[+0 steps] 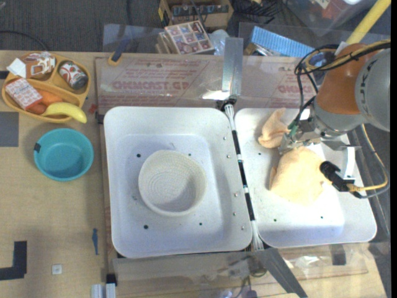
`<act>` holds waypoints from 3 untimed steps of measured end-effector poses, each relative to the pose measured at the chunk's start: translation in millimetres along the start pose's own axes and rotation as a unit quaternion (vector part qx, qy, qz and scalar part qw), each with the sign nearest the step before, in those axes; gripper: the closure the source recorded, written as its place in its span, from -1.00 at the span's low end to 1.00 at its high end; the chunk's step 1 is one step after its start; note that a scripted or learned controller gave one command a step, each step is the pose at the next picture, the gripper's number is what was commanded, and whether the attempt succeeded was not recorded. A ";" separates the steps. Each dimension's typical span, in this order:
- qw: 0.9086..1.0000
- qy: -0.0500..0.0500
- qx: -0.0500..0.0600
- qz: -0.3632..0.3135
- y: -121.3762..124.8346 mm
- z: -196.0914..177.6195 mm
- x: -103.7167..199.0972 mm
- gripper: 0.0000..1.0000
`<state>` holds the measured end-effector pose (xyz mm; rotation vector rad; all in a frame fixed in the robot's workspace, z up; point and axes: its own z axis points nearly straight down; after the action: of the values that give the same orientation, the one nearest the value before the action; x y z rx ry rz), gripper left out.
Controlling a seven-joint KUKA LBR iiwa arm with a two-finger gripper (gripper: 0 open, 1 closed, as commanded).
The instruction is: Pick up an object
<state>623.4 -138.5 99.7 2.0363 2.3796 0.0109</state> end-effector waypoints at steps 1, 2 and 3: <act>0.999 0.001 0.005 -0.045 41.2 -128.2 82.5 1.00; 1.000 0.002 0.007 -0.007 33.7 -84.6 53.3 1.00; 1.000 0.000 0.005 0.031 55.0 -131.7 58.5 1.00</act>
<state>667.1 -72.0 231.8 2.1139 2.3201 0.0003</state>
